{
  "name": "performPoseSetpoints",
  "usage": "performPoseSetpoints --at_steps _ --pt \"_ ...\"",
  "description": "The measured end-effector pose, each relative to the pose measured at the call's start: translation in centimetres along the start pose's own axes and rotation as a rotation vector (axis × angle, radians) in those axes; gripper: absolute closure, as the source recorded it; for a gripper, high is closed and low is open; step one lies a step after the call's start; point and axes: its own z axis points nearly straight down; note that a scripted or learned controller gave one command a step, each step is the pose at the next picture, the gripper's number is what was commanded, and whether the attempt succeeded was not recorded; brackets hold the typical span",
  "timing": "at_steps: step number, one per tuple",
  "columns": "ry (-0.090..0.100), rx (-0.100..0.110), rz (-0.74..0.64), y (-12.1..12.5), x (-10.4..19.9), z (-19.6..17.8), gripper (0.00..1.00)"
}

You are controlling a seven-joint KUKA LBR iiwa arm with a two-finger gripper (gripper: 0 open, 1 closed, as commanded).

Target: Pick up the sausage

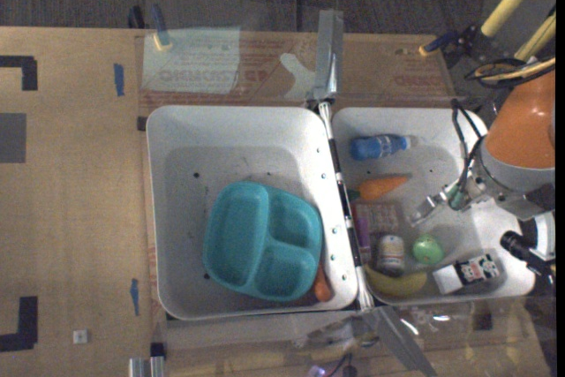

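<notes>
1. sausage: judged to be the small orange-red piece in the left bin, near corner, by the wall shared with the right bin. it lies touching the rim of the teal plate.
2. gripper: low over the right bin, between the carrot and the green ball, well apart from the sausage. it reads as blurred bright metal, so i cannot tell how far open it is or whether it has hold of anything.
3. step in hand: the approach. the arm must cross the dividing wall to the left bin's near corner.
4. to do it well: come straight down and set the grip across the sausage's short axis. there is little room between plate rim and bin wall, so a wide opening risks catching either.
5. hard to make out: most of the sausage is tucked under or behind the plate edge, so its length and lie are unclear. the carrot is of similar colour, so the identification is tentative.
6. the arm is cut off at the right edge above the orange band.
</notes>
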Motion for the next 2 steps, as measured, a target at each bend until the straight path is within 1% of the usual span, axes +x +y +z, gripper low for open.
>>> performPoseSetpoints --at_steps 1,2 --pt "0.000 0.000 0.000 0.0 0.0 0.0 0.00" --pt "0.000 0.000 -0.079 -1.5 0.7 -9.4 0.00"
